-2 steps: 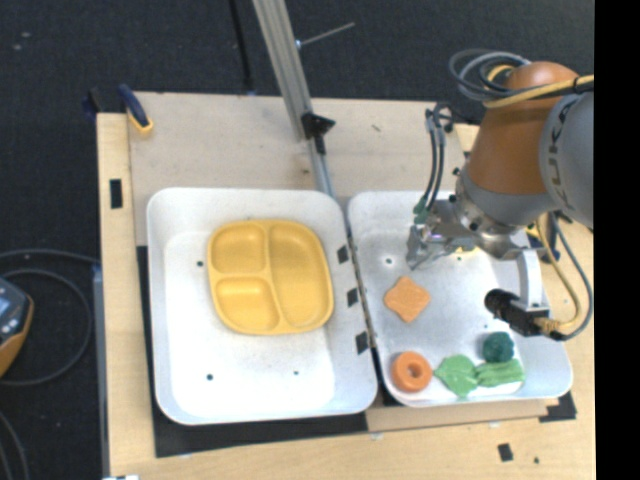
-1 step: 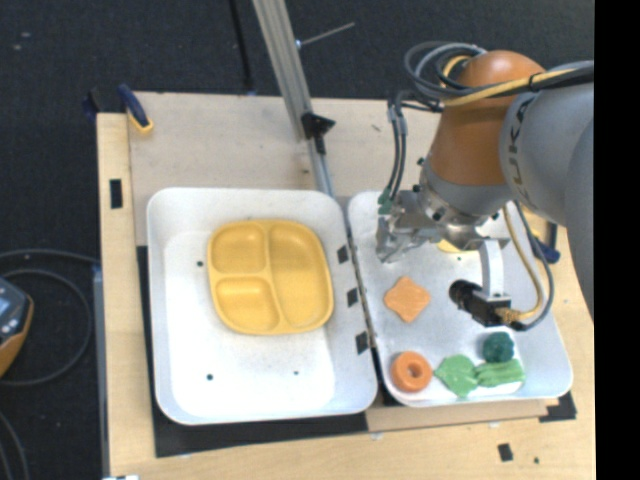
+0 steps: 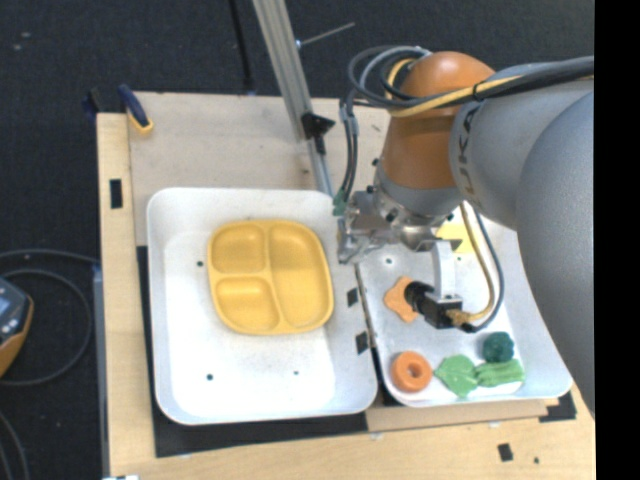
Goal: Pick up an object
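A yellow plastic plate with three compartments (image 3: 270, 275) lies flat in the left shallow white bin (image 3: 250, 383), toward that bin's upper half. Everything else is placed from this plate.

The grey arm (image 3: 545, 138) with its orange band (image 3: 432, 133) comes in from the side of the view away from the plate. The gripper (image 3: 348, 240) hangs just beside the plate's upper far corner, over the wall where the two bins meet. From this slant it cannot be told whether the gripper is released or clenched, or whether anything is in its grasp.

The loose things that could be picked up all lie in the right shallow white bin (image 3: 515, 308), on the far side of that wall from the plate. Nearest the plate's level is a flat orange piece with a lobed outline (image 3: 400, 298), a little past the plate's far edge. Below the plate's lower far corner, and just across the wall, sits an orange ring with a hole in its middle (image 3: 411, 370). Beside the ring, farther from the plate, lie a light green crumpled lump (image 3: 458, 375) and a light green longer piece (image 3: 502, 373), close together. Farthest from the plate is a dark green knobbly ball (image 3: 497, 347), just above the longer green piece.

A small yellow patch (image 3: 452, 234) shows beneath the wrist, level with the plate's top edge, too hidden to name.
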Controlling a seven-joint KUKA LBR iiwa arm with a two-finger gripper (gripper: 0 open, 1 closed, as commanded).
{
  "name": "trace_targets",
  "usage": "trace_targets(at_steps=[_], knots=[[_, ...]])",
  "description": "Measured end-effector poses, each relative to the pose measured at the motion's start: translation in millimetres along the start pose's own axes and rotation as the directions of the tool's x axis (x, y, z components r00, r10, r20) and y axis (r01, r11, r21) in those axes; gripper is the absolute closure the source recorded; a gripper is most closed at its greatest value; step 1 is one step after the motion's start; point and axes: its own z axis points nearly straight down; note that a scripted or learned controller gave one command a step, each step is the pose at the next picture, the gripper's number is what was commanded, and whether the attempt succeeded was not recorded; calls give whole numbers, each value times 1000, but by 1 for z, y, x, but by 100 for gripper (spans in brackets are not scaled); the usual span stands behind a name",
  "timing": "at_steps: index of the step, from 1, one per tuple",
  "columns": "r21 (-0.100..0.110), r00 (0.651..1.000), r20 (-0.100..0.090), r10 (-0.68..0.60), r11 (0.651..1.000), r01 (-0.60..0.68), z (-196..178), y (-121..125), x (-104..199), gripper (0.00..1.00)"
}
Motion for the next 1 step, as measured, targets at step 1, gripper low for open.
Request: trace_targets(at_steps=[1], knots=[[-1, 1000, 0, 0, 1000, 0, -8, -5, 45, 100]])
